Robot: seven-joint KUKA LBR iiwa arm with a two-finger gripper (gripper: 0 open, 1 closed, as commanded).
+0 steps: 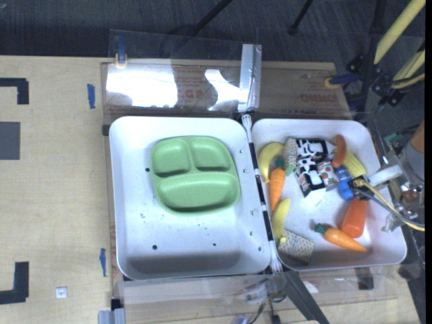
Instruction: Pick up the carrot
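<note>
A small orange carrot with a green top lies near the front of the right bin, pointing right. A second, longer carrot lies upright along that bin's left wall, between two yellow bananas. My gripper sits at the right bin's right rim, partly cut off by the view's edge. It is to the right of the small carrot and slightly behind it, apart from it. Yellow cables run from it toward the bin's middle.
The right bin also holds an orange bottle-shaped toy, a cow-patterned box, a corn cob, a sausage and a blue piece. A green divided plate lies in the left bin.
</note>
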